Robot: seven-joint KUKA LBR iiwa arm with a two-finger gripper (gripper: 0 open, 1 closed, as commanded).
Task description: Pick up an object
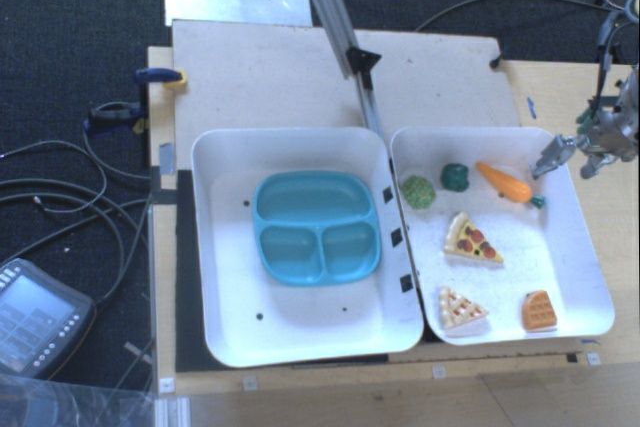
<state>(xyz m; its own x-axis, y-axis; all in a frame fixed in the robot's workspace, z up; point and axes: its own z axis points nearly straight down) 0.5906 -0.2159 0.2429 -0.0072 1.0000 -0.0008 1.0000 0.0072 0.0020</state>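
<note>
**Gripper parked at right bin's far-right rim, nothing picked**

Near to far in the right bin [598, 287]: an orange waffle-like piece [539, 311] in the near-right corner, a pale pizza slice [461, 307] near-left, a second pizza slice with red dots [472, 240] mid-bin. Further back we have the green broccoli-like lump [418, 191] by the left wall, a dark green round piece [455, 177] just beside it, and the carrot [505, 183] lying tilted toward the far-right corner.

Gripper [568, 158] hovers over the far-right rim, fingers spread apart, nothing between them.

We'd judge the carrot the closest candidate: looks like hard plastic toy food, light, stiff, probably slick. Best taken across the thick middle, jaws square to its long axis; the tapered tip would likely squirt out.

In the way: the bin wall sits close behind the carrot, so the outer finger has little room. The dark green piece is near its stem end, not touching.

Left bin [222, 245] holds a blue divided plate [318, 225], well apart from all this
</note>
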